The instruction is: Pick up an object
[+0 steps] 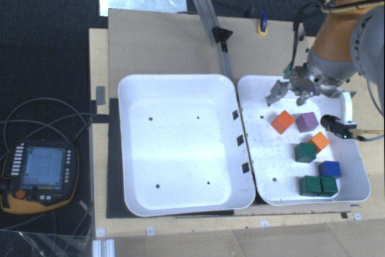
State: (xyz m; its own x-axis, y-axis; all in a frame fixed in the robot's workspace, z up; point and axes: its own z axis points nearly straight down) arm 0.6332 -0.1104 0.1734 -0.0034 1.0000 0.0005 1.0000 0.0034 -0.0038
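arm (346,33) in from right, over far part of right bin (258,189) | gripper (290,93) fingers spread, nothing between them, above bare floor just far of orange cube (283,122) | purple cube (307,121) beside it; small orange (320,141), green (304,151), blue (329,168), green block (318,185) nearer | left bin (129,129)
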